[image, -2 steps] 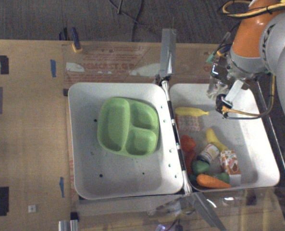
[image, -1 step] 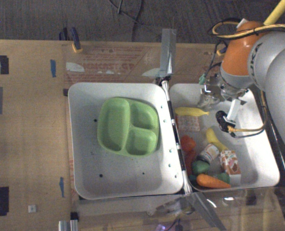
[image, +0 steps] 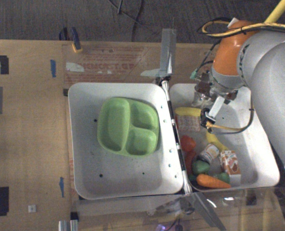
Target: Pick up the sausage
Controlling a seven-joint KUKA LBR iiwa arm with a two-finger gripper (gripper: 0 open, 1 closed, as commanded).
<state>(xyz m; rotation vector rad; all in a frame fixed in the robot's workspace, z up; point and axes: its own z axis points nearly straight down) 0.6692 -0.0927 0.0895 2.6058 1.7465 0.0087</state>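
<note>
Plywood is seen as the surface of the desk [image: 27, 129], pale and matt, marked with black corner brackets and short strips of blue tape; faded reddish printing [image: 106, 64] is stamped on it behind the bins, too blurred to be read. Two shallow white bins of smooth plastic with rounded corners are set side by side on it. In the left bin [image: 84, 167] a glossy lime-green plate [image: 129, 126], divided into three compartments, is laid near the middle. The right bin [image: 257, 162] is crowded along its left wall with toy food: a yellow banana [image: 186, 111] at the far end, a flat pale packet [image: 188, 124] with small print that cannot be made out just beside it, a round red piece [image: 188, 142], and a dark red stubby piece [image: 190, 158] that is taken for the sausage, though its shape is not sharp enough for certainty. Close by, a small can [image: 209, 153] with a pale lid, an orange-and-white carton [image: 229, 161] whose label cannot be read, and a smooth orange carrot [image: 213, 181] are gathered at the near end. The tool [image: 200, 98] is lowered into the far part of the right bin, near the banana and well apart from the sausage; whether it is open or closed cannot be told, and nothing is seen gripped in it
</note>
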